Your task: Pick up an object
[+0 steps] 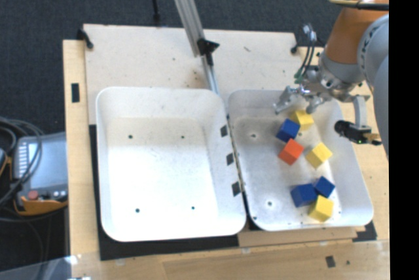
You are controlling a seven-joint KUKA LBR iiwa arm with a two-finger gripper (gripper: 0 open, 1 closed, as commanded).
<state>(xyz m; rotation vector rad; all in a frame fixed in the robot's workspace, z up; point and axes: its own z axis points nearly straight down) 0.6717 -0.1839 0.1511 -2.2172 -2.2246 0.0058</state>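
Observation:
The right bin [262, 207] holds several small blocks. A yellow block [304, 119] and a blue block [287, 131] touch near the bin's far side, with an orange block [291, 152] and a second yellow block [320, 154] just in front of them. Two blue blocks [304, 194] [325, 186] and another yellow block [321, 209] cluster at the near right corner. My gripper [300, 101] hangs over the bin's far edge, just behind the first yellow block. Its fingers stand open with nothing between them.
The left bin [163, 161] lies beside the right one. A slanted metal pole [186, 7] rises behind the bins and meets the bench near their shared far corner. The arm's orange band [347, 30] sits at the upper right.

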